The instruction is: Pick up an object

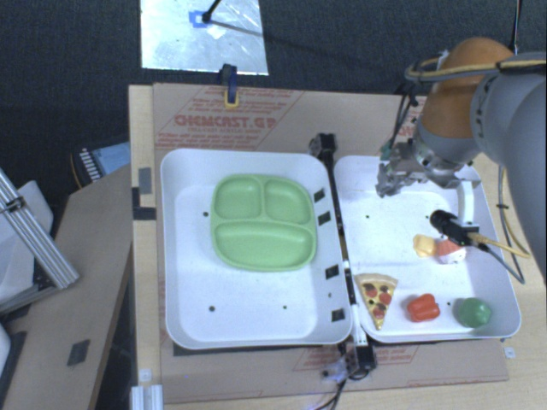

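Two shallow white bins are set side by side on a sheet of brown cardboard with red lettering. The left bin is taken up by a green divided plate with three compartments, laid flat near the middle. The right bin is where the pickable stuff is found (all of it crowded toward the near edge and the right side). A toy pizza slice is laid in the near left corner, tip pointed at the near edge, just beside the divide between the bins. A red pepper-ish piece is placed just to its right, and a green round thing is parked near that, in the near right corner. A small yellow lump is seen further up, touching a red-and-white bit (what these are can't be made out). The gripper is held over the far left part of the right bin, well apart from all those items. Whether it's released or clenched can't be told from this angle.
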Tool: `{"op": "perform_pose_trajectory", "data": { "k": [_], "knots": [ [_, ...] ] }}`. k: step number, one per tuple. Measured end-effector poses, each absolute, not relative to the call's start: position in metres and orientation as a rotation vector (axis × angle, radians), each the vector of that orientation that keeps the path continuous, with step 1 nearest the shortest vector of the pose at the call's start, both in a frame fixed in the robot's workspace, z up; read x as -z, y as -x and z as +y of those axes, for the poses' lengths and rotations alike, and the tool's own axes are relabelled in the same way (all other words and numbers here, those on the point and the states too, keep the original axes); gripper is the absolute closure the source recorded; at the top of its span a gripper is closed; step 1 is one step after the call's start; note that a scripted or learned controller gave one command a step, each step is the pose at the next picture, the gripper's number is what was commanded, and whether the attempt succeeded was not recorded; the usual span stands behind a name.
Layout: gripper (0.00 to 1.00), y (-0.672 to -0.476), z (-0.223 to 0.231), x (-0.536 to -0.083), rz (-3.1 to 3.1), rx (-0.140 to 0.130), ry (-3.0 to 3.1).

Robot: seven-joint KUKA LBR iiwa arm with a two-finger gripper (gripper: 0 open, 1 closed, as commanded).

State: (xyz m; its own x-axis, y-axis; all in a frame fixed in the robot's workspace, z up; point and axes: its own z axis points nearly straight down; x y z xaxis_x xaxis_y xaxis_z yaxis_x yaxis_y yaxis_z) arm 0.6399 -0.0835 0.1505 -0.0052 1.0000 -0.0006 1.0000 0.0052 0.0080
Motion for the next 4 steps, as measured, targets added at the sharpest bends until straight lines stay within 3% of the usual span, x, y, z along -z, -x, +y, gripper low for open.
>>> {"op": "perform_pose_trajectory", "data": {
  "k": [1, 2, 4],
  "knots": [
    [1.0, -0.641, -0.093, -0.21, 2.219, -0.008, -2.214],
    [1.0, -0.642, -0.092, -0.211, 2.225, -0.003, -2.215],
    [1.0, -0.607, 0.024, -0.227, 2.234, -0.004, -2.211]
  ]
}}
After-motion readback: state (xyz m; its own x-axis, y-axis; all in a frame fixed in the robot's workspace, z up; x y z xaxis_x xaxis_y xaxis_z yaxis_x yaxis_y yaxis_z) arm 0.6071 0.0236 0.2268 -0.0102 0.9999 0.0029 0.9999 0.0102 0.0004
